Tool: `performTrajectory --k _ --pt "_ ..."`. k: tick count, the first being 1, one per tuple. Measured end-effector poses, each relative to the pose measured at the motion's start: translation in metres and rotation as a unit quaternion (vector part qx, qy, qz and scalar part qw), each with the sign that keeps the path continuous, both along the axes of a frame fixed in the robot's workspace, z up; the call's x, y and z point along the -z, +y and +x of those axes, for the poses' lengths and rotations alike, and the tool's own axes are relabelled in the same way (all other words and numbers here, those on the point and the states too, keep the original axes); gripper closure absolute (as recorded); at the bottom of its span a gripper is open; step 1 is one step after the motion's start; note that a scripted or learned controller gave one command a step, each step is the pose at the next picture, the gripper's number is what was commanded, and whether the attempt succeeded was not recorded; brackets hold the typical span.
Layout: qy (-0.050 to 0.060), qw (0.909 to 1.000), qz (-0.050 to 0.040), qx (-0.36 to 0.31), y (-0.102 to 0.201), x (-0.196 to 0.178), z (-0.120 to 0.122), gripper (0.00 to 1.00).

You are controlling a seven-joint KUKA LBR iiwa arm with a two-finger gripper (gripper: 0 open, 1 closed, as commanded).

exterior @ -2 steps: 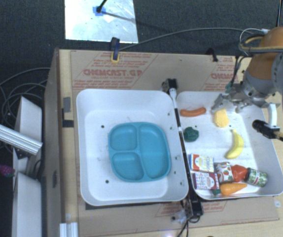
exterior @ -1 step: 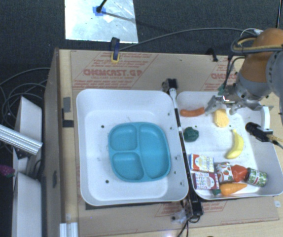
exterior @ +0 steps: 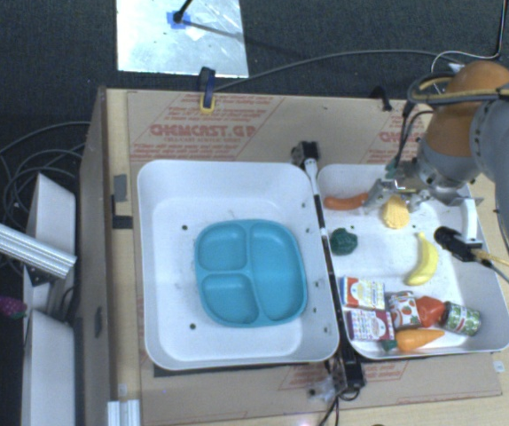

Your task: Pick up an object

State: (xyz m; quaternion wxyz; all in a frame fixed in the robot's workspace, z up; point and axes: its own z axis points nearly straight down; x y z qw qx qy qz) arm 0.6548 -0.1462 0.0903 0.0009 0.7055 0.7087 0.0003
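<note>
Yellow lump (exterior: 396,213) sits right under the gripper (exterior: 403,193), probably light and soft; grip its 2 sides. Gripper's state cannot be told.

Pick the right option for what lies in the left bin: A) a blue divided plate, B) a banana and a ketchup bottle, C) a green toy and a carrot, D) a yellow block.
A: the blue divided plate sits alone in the left bin, while the banana and the other small items lie in the right bin.
</note>
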Motion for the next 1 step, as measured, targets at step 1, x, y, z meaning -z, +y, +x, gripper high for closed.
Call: performTrajectory --k 1 --pt "-0.002 1.0000 -0.0006 -0.001 -0.0002 -0.0118 0.0013 1.00"
